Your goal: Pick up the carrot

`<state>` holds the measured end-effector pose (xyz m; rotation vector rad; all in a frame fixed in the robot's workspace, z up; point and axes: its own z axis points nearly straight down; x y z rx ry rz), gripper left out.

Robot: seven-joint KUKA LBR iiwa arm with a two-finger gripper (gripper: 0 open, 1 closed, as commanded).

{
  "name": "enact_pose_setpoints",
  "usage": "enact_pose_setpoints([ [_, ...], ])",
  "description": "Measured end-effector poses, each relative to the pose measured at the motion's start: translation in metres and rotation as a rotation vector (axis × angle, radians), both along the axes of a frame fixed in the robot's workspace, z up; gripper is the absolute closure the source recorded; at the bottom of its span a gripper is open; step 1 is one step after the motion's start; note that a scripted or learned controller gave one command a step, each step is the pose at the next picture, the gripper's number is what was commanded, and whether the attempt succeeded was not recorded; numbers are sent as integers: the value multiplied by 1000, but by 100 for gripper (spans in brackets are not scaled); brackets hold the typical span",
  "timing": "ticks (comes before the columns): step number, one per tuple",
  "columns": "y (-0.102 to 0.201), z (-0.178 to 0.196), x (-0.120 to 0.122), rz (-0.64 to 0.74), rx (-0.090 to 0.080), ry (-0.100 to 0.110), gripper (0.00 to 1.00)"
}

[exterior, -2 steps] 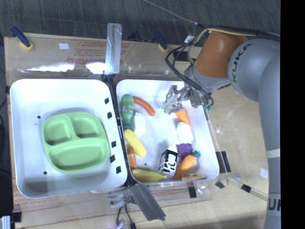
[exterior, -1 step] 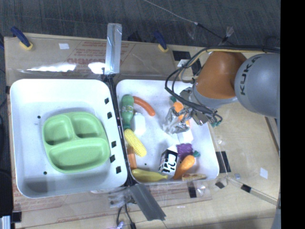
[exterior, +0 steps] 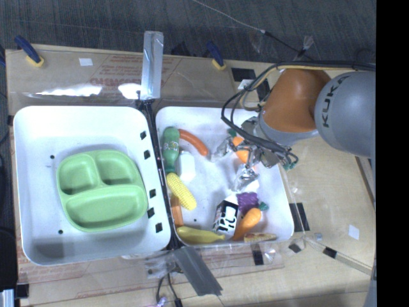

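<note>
The carrot (exterior: 251, 219) is a short orange piece with a green top. It lies near the front right corner of the right bin (exterior: 281, 183), beside a purple item (exterior: 248, 201) and a black and white can (exterior: 226, 217). My gripper (exterior: 246, 173) hangs low over the right side of that bin, a little behind the carrot and apart from it. A small orange thing (exterior: 241, 153) sits right by the wrist; I cannot tell whether it is held.
The right bin also holds a long orange sausage-like item (exterior: 194, 142), a green cucumber (exterior: 170, 147), a corn cob (exterior: 181, 191), a banana (exterior: 199, 235) and a white block (exterior: 187, 165). A green divided plate (exterior: 102, 192) lies in the left bin (exterior: 32, 139).
</note>
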<state>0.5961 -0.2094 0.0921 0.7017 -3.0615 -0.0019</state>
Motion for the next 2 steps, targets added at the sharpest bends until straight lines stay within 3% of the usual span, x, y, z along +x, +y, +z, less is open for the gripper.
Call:
enact_pose_setpoints([
  [1, 1, 11, 2, 3, 0, -3, 100],
  [2, 1, 11, 2, 3, 0, -3, 0],
])
